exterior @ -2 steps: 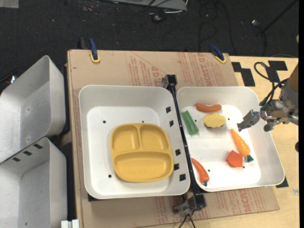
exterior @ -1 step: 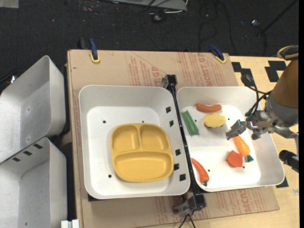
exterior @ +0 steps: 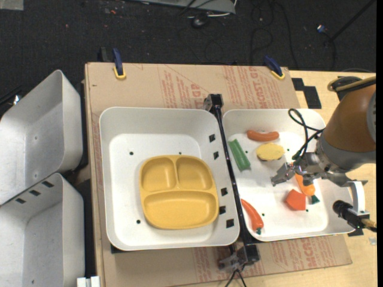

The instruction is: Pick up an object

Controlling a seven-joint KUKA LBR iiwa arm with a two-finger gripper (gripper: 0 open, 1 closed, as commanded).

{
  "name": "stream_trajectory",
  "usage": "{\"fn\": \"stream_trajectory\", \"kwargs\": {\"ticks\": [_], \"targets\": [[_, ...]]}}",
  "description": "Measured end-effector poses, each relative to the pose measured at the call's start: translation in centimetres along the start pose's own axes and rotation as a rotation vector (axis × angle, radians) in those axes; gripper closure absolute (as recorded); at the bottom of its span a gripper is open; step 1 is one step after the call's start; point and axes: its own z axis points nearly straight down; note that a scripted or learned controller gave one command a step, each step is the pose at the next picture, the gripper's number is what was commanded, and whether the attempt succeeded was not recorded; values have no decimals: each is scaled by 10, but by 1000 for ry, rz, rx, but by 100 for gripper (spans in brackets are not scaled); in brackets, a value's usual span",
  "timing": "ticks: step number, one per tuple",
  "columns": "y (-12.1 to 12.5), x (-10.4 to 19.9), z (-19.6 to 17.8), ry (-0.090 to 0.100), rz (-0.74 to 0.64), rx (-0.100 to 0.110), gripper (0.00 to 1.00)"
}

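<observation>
My gripper (exterior: 292, 174) hangs low over the right bin (exterior: 317, 227), near its right side. Just below it in the view lies a small orange carrot-like piece (exterior: 306, 188) with a green tip, partly covered by the gripper. An orange-red block (exterior: 295, 201) sits right beside that piece. Further left in the same bin are a yellow lump (exterior: 270, 152), an orange sausage (exterior: 263, 135), a green stick (exterior: 239, 154) and a red-orange pepper (exterior: 253, 215).
The left bin (exterior: 119, 160) holds a yellow divided plate (exterior: 178, 191). A black divider (exterior: 226, 166) runs between the two bins. Cables loop from the arm (exterior: 353, 130) over the right bin's far right corner. Two white containers (exterior: 36, 178) stand left of the bench.
</observation>
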Motion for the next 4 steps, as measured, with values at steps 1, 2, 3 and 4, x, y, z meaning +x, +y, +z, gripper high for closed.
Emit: {"fn": "stream_trajectory", "kwargs": {"ticks": [1,2,3,4], "targets": [[-1,1,40,-1,1,-2,0],[0,1,27,-2,2,-6,100],[-1,9,-19,-3,-4,-10,100],[-2,11,-83,-4,-4,-13,100]]}}
